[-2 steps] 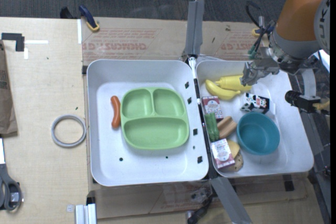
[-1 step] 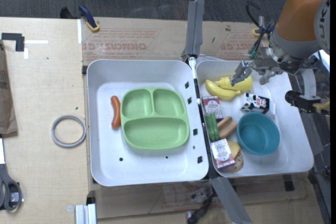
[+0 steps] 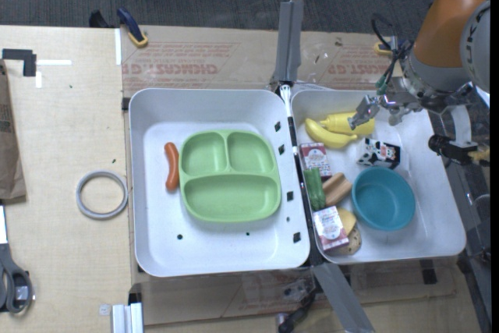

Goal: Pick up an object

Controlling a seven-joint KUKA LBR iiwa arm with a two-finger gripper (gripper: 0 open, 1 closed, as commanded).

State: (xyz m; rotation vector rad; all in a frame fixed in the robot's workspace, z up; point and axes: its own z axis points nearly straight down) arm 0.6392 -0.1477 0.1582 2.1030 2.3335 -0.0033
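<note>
Right bin (image 3: 448,234), far end. My tool (image 3: 365,115) hangs low over the yellow plastic banana (image 3: 331,130), at that fruit's right-hand tip. Whether the tool is spread or pressed together, I cannot tell; nothing shows pinched in it.

The banana lies near the bin's far-left corner, long axis running roughly left to right, parallel to the bin's far wall, curving a little. From the tool it extends leftward, toward the divider between the bins. My guess: the coming grasp depends on shifting left along that axis to reach the fruit's thicker middle, closing across its short width.

Close by: small black-and-white cow-print carton (image 3: 380,154), just on the near side of the tool. Blue round bowl (image 3: 383,199) nearer the bin's near edge. Red-labelled packet (image 3: 314,158) just on the near side of the banana.

Left bin (image 3: 148,191): green divided plate (image 3: 230,175), orange sausage-shaped toy (image 3: 171,166) beside it.
</note>
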